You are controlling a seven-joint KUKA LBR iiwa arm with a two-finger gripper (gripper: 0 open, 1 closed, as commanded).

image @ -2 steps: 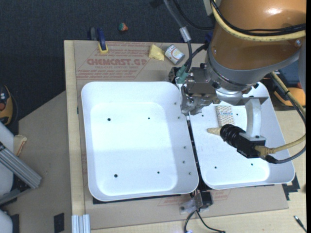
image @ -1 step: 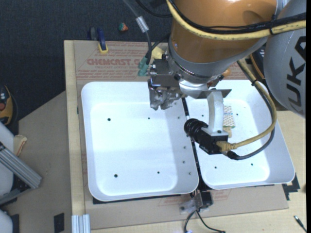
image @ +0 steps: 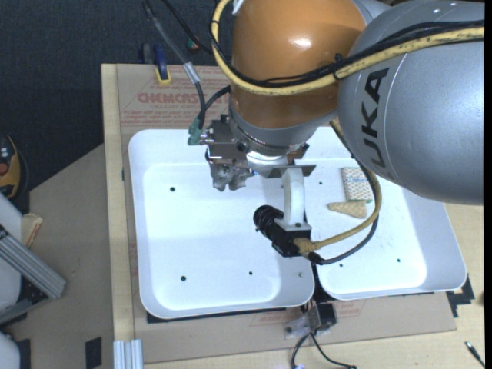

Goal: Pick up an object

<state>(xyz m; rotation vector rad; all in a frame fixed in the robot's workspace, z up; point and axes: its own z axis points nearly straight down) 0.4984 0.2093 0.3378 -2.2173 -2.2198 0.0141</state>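
A tan, wedge-shaped object [image: 350, 207] lies in the right bin [image: 415, 267], just below a pale checkered pad [image: 357, 184] near that bin's upper wall. The pincer [image: 228, 177] hangs over the upper part of the left bin [image: 207, 283], well apart from both things; whether it is spread or pressed together cannot be told. The grey arm [image: 415, 91] crosses above the right bin. Both white bins sit on a brown board [image: 123, 129] on the bench [image: 69, 206], dark floor beyond.
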